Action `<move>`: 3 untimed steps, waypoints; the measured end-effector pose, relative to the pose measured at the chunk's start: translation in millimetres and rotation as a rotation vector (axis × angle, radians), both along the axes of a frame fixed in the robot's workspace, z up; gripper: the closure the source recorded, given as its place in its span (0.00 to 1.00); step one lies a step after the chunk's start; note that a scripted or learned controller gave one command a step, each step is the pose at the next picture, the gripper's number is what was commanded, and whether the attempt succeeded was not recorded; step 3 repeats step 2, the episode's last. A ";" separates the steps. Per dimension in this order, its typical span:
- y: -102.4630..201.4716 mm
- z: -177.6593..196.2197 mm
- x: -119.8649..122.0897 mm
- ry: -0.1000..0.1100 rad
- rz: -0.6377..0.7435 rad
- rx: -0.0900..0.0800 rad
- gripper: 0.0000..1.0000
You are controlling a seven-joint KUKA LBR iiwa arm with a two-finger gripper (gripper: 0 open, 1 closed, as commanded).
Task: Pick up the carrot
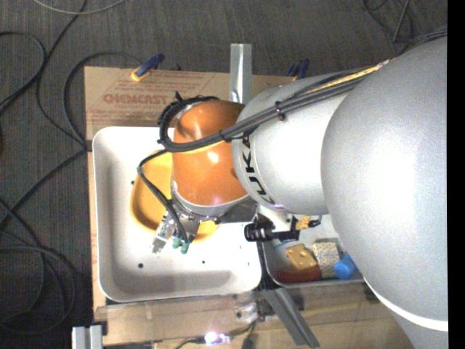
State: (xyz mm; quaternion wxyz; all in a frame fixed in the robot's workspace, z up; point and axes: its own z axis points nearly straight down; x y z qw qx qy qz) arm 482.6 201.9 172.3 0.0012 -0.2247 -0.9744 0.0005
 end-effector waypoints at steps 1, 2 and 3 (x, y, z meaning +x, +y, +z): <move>31.6 62.5 0.9 -0.003 -0.081 -0.002 1.00; 25.0 -78.9 0.2 -0.001 -0.267 -0.003 1.00; 25.0 -78.9 0.2 -0.001 -0.267 -0.003 1.00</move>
